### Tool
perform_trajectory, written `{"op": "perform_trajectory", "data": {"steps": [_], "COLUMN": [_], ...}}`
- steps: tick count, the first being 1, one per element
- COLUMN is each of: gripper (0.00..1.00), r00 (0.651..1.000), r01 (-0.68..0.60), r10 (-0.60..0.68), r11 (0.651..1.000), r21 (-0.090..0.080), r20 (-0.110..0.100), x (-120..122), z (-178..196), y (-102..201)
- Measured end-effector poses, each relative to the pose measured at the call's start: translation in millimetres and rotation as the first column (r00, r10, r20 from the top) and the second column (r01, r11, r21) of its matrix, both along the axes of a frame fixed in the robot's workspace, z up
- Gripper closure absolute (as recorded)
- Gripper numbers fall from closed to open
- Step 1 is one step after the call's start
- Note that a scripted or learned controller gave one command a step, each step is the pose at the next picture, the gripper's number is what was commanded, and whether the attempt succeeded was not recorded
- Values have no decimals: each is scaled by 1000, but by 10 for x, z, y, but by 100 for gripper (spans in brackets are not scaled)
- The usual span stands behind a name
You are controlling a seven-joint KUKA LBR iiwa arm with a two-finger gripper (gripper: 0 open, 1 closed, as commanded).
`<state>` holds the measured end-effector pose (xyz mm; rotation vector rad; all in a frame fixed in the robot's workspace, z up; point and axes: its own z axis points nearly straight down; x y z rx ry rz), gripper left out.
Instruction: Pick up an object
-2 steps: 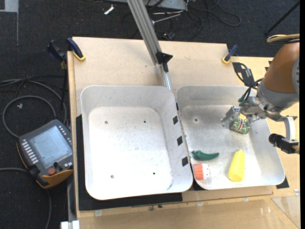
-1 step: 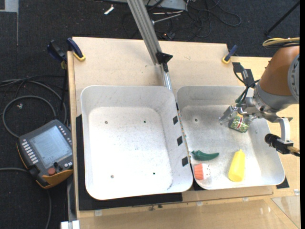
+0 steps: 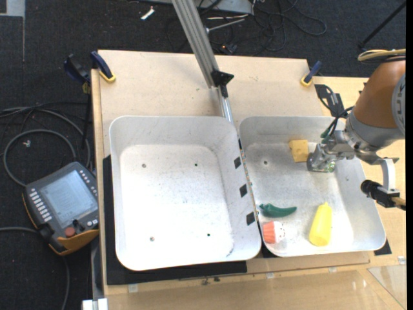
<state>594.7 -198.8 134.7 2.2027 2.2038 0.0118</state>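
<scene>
Two smooth white bins (image 3: 129, 131) (shallow, round-cornered).

robotics lab | teach pendant (image 3: 62, 202) | floor cables (image 3: 271, 18) | clamped bench (image 3: 193, 86)

Arm (image 3: 381, 105): cut off by the edge at 3 o'clock, only the wrist part is seen.
Gripper (image 3: 321, 163): fingers too small and blurred to judge.
Orange-white object (image 3: 274, 232): at 6 o'clock of right bin (image 3: 361, 202), kind not clear.

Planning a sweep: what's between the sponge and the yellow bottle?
Bare white bin floor lies between the sponge and bottle; the gripper sits beside the sponge.
</scene>
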Motion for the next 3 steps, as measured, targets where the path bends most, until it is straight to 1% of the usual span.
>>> {"op": "perform_trajectory", "data": {"steps": [1, 2, 3], "gripper": [100, 100, 100], "r00": [1000, 1000, 1000], "r01": [-1, -3, 0], "r10": [1, 3, 1], "r11": [1000, 1000, 1000], "r21": [11, 10, 12], "r20": [-18, -17, -26], "x": [27, 43, 44], "z": [479, 1015, 697], "y": [-87, -88, -83]}}
